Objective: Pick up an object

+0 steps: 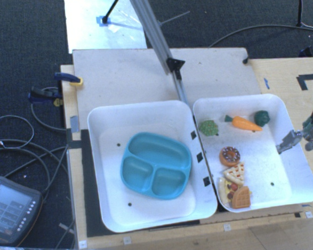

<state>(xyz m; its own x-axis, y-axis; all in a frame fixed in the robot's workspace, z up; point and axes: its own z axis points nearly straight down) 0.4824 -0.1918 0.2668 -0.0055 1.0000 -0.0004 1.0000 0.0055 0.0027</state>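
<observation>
Grey metal gripper [290, 142] hung at the right bin's right edge, holding nothing visible.

From the camera above, whether it was spread or pressed together could not be told. The right shallow white plastic bin [289, 184] carried a green broccoli toy [208, 127], orange carrot toy [243, 122] and dark green round toy [261, 117] along its far edge, a chocolate doughnut toy [230, 155], pizza-slice toy [235, 173] and brown waffle toy [240, 197] down its left edge. The left white bin [111, 202] held a blue three-compartment plastic plate [156, 165] near its middle.
</observation>
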